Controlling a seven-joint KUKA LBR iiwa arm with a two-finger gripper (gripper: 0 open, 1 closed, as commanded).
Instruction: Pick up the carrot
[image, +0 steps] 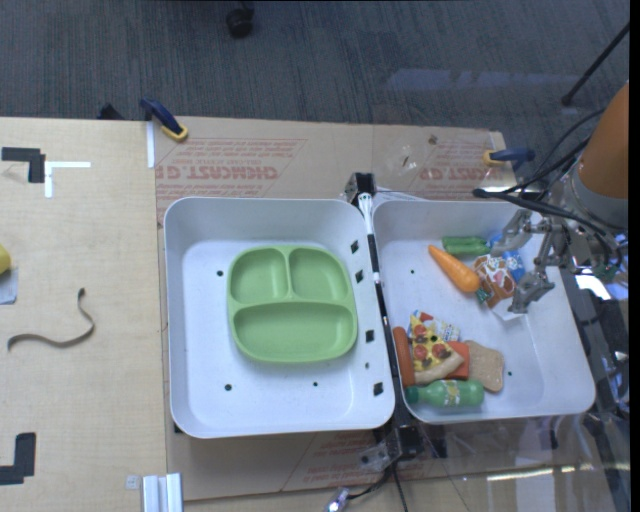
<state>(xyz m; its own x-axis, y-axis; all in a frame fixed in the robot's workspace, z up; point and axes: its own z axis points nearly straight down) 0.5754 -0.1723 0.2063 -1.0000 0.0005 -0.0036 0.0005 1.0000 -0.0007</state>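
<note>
One high camera, looking down at a slant

The single camera sits above the bench, far enough back to take in both white bins at centre frame. Dark floor crosses the top edge; the arm enters at upper right.

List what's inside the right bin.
Right bin: carrot, green item behind it, colourful packet, pizza slice, bread, green bottle. Gripper covers the packet's right side.

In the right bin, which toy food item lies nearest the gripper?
The red-and-white snack packet, right beside the gripper. The carrot lies further left, while the pizza slice, bread slice and green bottle sit toward the bin's front.
</note>
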